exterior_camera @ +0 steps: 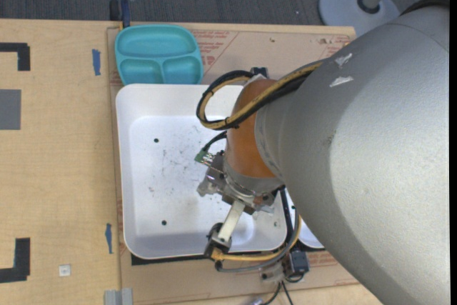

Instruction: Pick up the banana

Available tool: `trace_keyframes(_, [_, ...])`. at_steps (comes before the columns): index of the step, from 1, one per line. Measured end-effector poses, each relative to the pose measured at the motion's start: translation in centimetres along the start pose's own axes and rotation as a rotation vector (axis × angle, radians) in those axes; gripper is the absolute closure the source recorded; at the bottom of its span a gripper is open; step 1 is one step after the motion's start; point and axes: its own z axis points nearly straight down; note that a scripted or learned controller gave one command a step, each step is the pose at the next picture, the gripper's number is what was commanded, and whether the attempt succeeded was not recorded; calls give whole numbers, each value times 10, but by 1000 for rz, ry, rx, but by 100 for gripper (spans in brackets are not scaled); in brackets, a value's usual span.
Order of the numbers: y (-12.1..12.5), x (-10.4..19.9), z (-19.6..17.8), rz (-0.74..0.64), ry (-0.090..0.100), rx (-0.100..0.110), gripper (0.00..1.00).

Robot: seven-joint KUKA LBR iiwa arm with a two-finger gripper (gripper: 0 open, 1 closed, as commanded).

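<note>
Item, one gripper [239, 198]: low over the near right part of the left bin [153, 153], under the orange-banded wrist. Jaws: state cannot be told, as the wrist body lies over them. Item, one banana: place cannot be told. The arm [371, 139] covers the near right corner of the left bin and almost all of the right bin [308, 236], so the fruit is judged to lie somewhere beneath that cover, if it is in a bin at all. Risks, as judged: a closure on the bin floor alone, should the program's aim be off the fruit; a grip on one end of a curved, smooth-skinned thing, which would let it pivot or slip out on the lift; a descent too deep, pressing into the floor or bruising soft fruit; a knock against the near wall of the left bin, the gripper working close beside it. Containers: left bin, white, shallow, rounded corners, its visible floor bare save grey scuffs and a few dark specks. Right bin: a white sliver of rim at the near side, contents hidden. Teal tray [158, 53]: three compartments, set against or just beyond the left bin's far rim on the bench [57, 153], all three bare.
</note>
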Motion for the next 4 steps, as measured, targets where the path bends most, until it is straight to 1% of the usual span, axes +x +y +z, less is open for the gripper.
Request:
trace_keyframes(1, [-31, 53, 14, 168, 2, -3, 0])
trace_keyframes(2, [-19, 34, -75, -145, 2, -5, 0])
trace_keyframes(3, [-34, 60, 31, -343, 3, -6, 0])
trace_keyframes(4, [-28, 63, -27, 80, 1, -4, 0])
